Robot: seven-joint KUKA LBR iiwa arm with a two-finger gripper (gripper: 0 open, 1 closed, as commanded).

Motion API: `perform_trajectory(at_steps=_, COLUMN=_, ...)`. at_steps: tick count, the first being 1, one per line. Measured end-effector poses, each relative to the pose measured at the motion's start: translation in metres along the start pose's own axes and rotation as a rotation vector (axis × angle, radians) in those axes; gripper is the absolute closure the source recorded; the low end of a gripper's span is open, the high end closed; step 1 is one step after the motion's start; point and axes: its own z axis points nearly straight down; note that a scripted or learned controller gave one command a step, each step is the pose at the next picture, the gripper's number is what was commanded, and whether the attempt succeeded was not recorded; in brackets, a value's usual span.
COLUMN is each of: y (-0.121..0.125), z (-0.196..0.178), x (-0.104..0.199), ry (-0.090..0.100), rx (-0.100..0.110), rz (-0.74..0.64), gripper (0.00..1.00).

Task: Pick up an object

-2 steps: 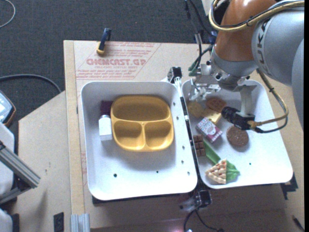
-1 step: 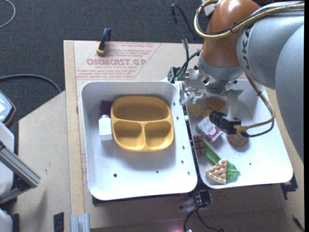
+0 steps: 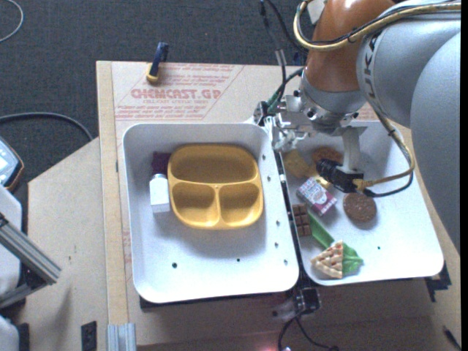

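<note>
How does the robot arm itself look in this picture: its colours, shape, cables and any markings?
The arm is thick and rounded, light grey, with dark lettering partly visible on its side. A glossy orange dome-shaped band sits above the wrist. A yellowish cable loops over the band, and thin black cables run beside it. Below, the wrist is metallic grey with small fittings, and a black part with a cable projects over the right bin.
</note>
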Motion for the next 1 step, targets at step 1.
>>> perform_trajectory(at_steps=1, y=-0.0162, z=-0.0118, x=0.0041, ry=0.002, rx=0.005, rz=0.000, gripper=1.00)
